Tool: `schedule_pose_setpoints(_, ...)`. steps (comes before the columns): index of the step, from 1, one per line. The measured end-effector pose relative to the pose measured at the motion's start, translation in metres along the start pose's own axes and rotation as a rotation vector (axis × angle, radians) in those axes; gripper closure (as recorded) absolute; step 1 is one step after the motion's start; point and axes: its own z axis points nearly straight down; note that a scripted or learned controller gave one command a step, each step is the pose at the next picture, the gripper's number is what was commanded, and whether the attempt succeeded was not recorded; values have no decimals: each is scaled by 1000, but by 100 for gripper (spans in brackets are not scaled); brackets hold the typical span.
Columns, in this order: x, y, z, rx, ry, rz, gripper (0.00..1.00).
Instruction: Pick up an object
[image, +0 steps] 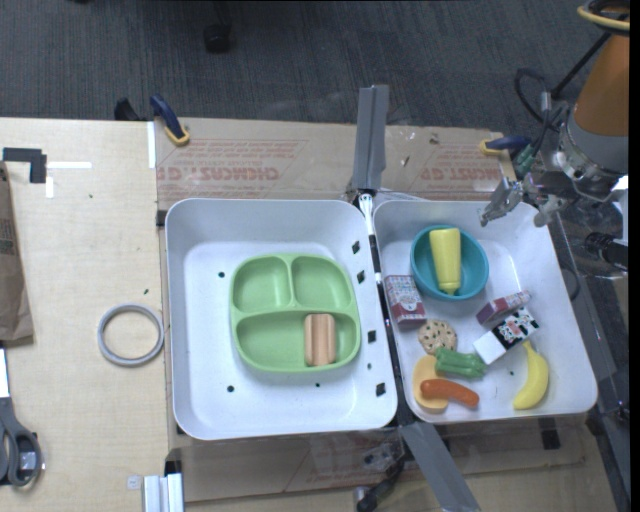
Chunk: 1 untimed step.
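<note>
Gripper hangs at the right bin's far edge, jaws parted, holding nothing. A yellow block stands in the blue bowl.

We note the arm at the view's upper right: a broad orange band over a grey wrist section with a lighter grey ring below it. Black cables loop beside it on the left. The end effector is metallic grey, with thin, angular parts of bare metal; finer detail is too small for us to make out.
</note>
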Motion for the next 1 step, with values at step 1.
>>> schedule_pose_setpoints(1,58,13,46,1,1,65,0)
